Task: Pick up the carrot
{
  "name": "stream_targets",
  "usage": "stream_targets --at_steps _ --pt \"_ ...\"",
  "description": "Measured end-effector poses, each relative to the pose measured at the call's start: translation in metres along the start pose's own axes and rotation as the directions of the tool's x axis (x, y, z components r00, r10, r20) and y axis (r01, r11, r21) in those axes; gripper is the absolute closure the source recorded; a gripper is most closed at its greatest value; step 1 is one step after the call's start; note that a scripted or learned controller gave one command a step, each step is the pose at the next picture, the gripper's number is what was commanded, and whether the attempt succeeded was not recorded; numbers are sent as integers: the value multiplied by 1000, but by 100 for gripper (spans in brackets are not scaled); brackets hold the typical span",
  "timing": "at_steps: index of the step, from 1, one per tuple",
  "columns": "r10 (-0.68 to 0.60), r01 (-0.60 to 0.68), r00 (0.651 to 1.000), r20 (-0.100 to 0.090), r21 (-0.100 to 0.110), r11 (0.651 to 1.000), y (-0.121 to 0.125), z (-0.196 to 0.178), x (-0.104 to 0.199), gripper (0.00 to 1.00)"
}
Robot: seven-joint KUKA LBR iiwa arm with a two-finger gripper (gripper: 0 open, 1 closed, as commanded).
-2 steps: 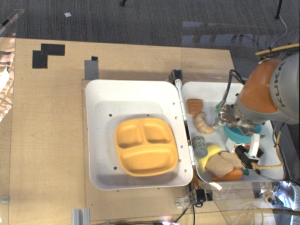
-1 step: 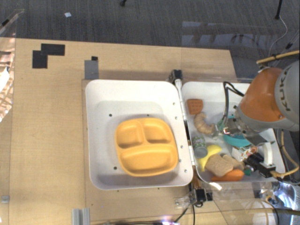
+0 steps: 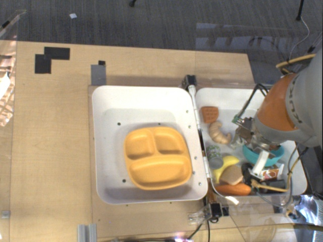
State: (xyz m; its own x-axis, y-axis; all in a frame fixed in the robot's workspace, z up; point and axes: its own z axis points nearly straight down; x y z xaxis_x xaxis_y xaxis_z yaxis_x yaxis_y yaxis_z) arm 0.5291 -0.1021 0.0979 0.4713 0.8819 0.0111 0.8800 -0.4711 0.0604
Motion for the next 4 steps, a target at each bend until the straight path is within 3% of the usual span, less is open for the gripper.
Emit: stream_targets --at_steps 1,2,3,4 --pt "-272 272 962 -18 21 962 16 1 -41 100" --pt "-540 540 842 -10 5 842 3 -1 -52 100" --pt "-734 734 679 -11 13 679 0 1 -62 100" --pt "-853 853 522 -22 19 521 -22 -4 -29 100"
